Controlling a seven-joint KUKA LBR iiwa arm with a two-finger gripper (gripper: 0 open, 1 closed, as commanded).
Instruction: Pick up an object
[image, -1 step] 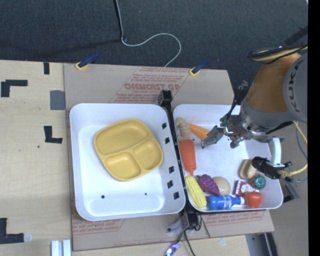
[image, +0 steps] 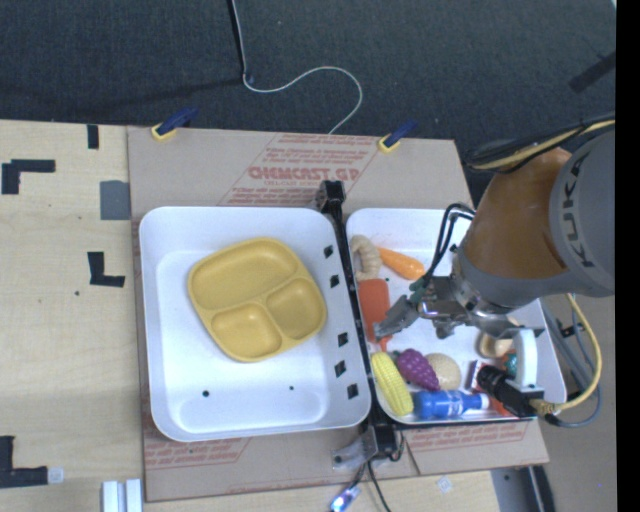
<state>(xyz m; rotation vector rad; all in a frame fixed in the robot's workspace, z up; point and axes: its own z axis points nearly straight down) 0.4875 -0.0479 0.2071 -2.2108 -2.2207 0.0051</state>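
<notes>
Toy foods, an orange carrot (image: 402, 264) and purple grapes (image: 417, 368) among them, are crowding the right bin (image: 400, 222), so the gripper (image: 410, 312) is hovering there, spread wide and holding nothing.

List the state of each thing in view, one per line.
Gripper: open, low in the right bin, holding nothing.
Yellow tray: upright, lying in the left bin.
Carrot: lying flat.
Corn: lying along the divider.
Blue bottle: on its side.
Grapes: loose, untouched.
</notes>
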